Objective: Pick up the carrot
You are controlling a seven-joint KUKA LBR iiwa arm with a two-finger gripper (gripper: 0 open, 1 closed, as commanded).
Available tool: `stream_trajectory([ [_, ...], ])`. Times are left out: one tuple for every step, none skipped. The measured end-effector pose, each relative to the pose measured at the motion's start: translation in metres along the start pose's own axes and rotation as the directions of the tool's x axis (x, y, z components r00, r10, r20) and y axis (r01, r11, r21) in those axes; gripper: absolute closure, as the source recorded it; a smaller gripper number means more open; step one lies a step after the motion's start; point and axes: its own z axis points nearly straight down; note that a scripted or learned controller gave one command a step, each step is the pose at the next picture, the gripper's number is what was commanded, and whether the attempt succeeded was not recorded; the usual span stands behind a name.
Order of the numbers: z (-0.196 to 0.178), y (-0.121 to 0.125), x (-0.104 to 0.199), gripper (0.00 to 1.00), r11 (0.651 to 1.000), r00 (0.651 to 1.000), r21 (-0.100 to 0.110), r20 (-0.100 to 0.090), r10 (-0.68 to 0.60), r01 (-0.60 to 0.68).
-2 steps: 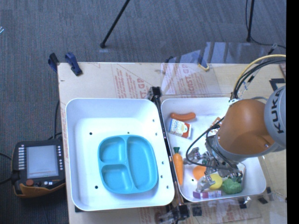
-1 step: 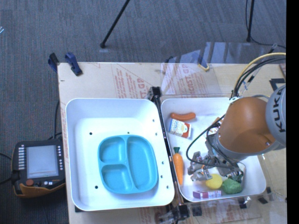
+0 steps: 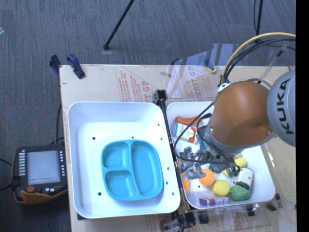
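Observation:
In the right bin [image 3: 268, 178], an orange elongated thing that looks like the carrot [image 3: 186, 121] lies at the far left corner, beside a red and white carton [image 3: 186, 132]. My gripper [image 3: 194, 164] hangs low over the bin's left side, in front of that carton and just left of an orange ball [image 3: 208, 177]. Another orange piece [image 3: 185, 182] shows by the bin's left wall, right under the gripper; I cannot tell what it is. The arm's orange band [image 3: 241, 112] hides the middle of the bin.
The left bin [image 3: 82, 129] holds a blue divided plate [image 3: 131, 169]. Near the right bin's front lie a yellow lemon [image 3: 221, 187], a green lump [image 3: 240, 192], a yellow piece [image 3: 241, 163] and a small box [image 3: 213, 202]. Black cables loop around the wrist.

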Motion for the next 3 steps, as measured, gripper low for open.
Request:
stream_trajectory([
  [0.0023, -0.0016, 0.0017, 0.0, 1.0, 1.0, 0.0, -0.006, 0.003, -0.003],
  [0.0023, -0.0016, 0.0017, 0.0, 1.0, 1.0, 0.0, -0.006, 0.003, -0.003],
  [0.0023, -0.0016, 0.0017, 0.0, 1.0, 1.0, 0.0, -0.006, 0.003, -0.003],
])
